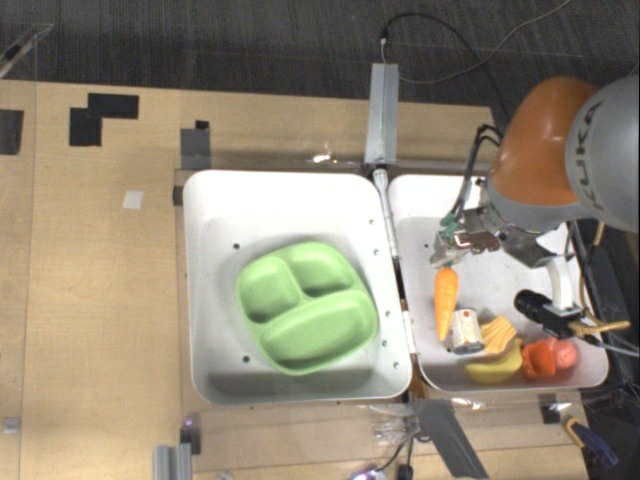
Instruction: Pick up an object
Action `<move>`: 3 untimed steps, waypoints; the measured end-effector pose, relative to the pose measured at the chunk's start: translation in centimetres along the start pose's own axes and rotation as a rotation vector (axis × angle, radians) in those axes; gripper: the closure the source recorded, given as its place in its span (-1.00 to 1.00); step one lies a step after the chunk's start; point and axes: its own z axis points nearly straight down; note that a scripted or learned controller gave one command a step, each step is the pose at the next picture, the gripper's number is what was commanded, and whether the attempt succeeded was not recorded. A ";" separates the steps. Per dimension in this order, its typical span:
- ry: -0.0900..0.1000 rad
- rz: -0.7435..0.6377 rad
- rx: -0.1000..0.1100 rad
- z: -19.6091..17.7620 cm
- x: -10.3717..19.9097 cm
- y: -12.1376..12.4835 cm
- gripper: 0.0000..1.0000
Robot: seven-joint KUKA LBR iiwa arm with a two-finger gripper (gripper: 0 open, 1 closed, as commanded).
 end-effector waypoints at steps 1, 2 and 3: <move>-0.001 -0.138 -0.001 0.0 -0.5 4.8 1.00; 0.001 0.024 0.001 -4.1 4.9 0.4 1.00; 0.001 0.024 0.001 -4.1 4.9 0.4 -1.00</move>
